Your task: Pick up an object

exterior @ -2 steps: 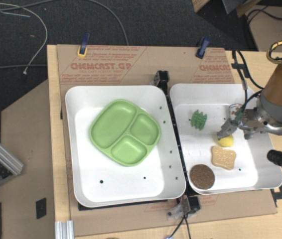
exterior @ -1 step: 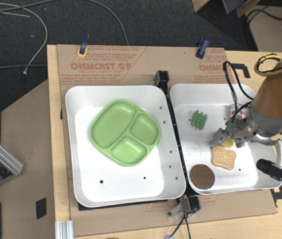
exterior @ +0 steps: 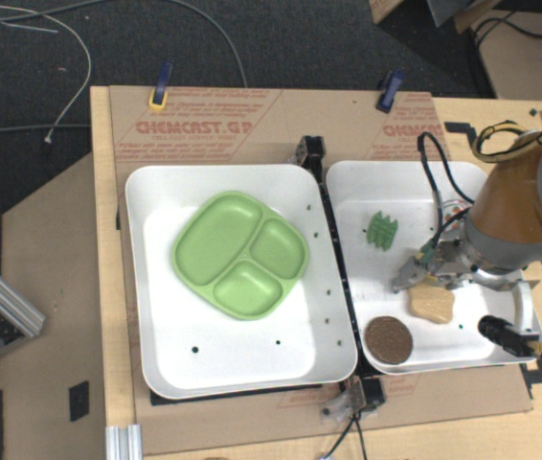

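Note:
In the right bin (exterior: 367, 185) lie a small green ridged piece (exterior: 381, 229), a tan bread-like chunk (exterior: 432, 305) and a brown round disc (exterior: 387, 339). My gripper (exterior: 427, 268) hangs low over the right bin, just above and touching the top edge of the tan chunk. The wrist hides its fingers. The grey arm with its orange band (exterior: 515, 199) comes in from the right. In the left bin (exterior: 146, 257) rests a green divided plate (exterior: 240, 254).
Both bins sit on a cardboard sheet (exterior: 204, 123) held by blue clamps (exterior: 162, 82) at the back. Black cables (exterior: 434, 175) loop from the arm over the right bin. A black clip (exterior: 309, 149) joins the bins at the rear.

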Tool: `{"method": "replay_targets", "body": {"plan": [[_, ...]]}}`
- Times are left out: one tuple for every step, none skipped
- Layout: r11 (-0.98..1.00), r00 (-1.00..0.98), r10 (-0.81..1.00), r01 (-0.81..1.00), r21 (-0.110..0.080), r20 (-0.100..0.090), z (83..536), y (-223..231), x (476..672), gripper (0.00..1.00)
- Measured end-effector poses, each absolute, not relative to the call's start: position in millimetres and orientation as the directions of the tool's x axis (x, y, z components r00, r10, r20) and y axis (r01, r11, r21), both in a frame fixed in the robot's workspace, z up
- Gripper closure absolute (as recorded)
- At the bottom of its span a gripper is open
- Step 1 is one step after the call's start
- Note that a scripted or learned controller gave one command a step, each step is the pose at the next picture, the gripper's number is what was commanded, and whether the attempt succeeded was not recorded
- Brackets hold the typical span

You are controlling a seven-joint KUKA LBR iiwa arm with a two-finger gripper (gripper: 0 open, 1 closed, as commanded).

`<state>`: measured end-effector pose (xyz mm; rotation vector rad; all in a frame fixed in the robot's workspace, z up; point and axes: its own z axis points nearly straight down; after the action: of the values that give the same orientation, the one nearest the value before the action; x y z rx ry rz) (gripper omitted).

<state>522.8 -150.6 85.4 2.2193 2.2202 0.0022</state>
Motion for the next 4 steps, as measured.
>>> {"method": "replay_targets", "body": {"plan": [[-0.001, 0.001, 1.000, 1.000, 0.003, 0.001, 97, -150, 522.7, 1.00], [0.001, -0.001, 1.000, 1.000, 0.007, -0.002, 154, -152, 534.0, 1.00], [0.001, -0.001, 1.000, 1.000, 0.007, -0.002, 218, -156, 536.1, 1.00], [0.001, -0.001, 1.000, 1.000, 0.003, -0.001, 222, -156, 536.7, 1.00]]}}
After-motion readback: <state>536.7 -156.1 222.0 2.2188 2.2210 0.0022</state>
